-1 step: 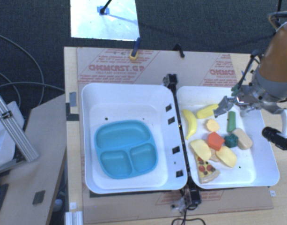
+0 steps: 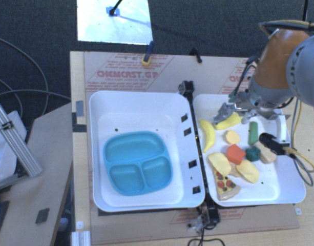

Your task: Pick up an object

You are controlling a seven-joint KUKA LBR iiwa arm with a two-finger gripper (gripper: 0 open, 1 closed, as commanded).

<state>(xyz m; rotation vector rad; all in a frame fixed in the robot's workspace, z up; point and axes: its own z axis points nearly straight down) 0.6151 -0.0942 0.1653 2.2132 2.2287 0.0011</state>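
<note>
arm (image 2: 279,60) bent low over right bin (image 2: 290,188), gripper (image 2: 229,114) at yellow piece (image 2: 229,122)

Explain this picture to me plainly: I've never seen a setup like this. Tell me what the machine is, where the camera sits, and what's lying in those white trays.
The camera is fixed above a bench, looking down at a slant. The grey machine with the orange band is a robot arm reaching in from the right. Its gripper is low over the right bin, close to a yellow piece; I cannot tell whether it grips anything. That bin holds toy food: a banana, a pizza slice, a red block, a green stick and other yellow pieces. The left bin holds a blue divided tray.
</note>
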